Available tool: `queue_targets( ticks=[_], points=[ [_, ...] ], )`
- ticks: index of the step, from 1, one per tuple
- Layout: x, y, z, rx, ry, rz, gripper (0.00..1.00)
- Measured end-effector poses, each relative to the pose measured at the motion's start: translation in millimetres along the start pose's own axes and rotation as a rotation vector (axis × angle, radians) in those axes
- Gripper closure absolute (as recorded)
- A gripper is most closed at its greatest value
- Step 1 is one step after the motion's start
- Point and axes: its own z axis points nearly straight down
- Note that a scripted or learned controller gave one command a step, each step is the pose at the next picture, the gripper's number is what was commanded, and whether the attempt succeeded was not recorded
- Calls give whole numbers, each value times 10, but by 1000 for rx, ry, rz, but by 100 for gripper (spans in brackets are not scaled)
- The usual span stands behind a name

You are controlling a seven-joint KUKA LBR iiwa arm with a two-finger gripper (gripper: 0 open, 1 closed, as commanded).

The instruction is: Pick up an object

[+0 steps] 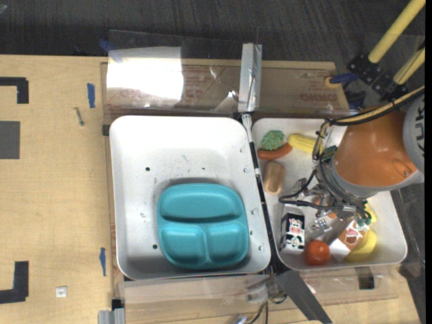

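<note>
The left bin sits on a pale wooden bench. Just behind it lies a sheet of brown cardboard under a glaring clear film. At its far right corner stands a metal strip, and the right bin adjoins that side. Well to the bin's left are black tape corners and a grey square. Blue tape lies nearer. Dark carpet lies beyond, with yellow poles far right.
</note>
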Motion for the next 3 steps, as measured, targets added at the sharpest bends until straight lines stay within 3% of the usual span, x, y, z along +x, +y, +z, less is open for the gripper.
queue_targets(
  ticks=[1, 2, 3],
  points=[
    [-9, -25, -108, 5, -3, 1, 100],
    [-278, -277, -1316, -7, 16, -233, 100],
    [-900, -490, -1836, -9, 17, -250, 100]
  ],
)
